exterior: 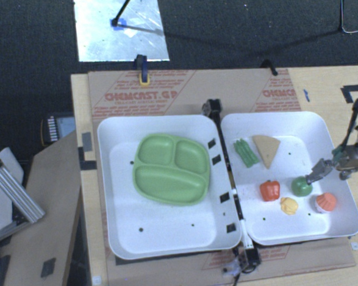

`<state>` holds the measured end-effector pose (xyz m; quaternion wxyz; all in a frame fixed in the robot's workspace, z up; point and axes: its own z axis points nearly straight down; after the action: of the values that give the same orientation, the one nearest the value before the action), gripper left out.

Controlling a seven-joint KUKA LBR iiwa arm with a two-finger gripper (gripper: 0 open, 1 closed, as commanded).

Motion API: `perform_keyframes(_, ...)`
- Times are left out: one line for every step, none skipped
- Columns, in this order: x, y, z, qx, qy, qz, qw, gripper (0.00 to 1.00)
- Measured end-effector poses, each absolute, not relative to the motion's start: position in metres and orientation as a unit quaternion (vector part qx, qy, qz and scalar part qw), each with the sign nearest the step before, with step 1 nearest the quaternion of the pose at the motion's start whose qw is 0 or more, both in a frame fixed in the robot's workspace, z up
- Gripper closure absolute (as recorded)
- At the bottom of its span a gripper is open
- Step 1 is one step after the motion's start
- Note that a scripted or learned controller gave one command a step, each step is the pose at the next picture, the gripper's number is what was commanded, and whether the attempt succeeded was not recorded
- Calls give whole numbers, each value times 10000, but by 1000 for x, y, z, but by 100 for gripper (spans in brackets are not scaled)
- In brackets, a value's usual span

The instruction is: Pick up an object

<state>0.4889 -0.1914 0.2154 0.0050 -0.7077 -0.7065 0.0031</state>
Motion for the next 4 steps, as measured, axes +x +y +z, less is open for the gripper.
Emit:
perform_keyframes(492, -191, 222, -7061, -7082, -2, -6, 0)
perform_keyframes(502, -192, 168, -7066, -7076, 3, 8, 0)
perform_keyframes(501, -186, 125, -7065, -7077, 0, 6, 0)
perform_keyframes(502, -186, 84, -7071, -7071, -11, -6, 0)
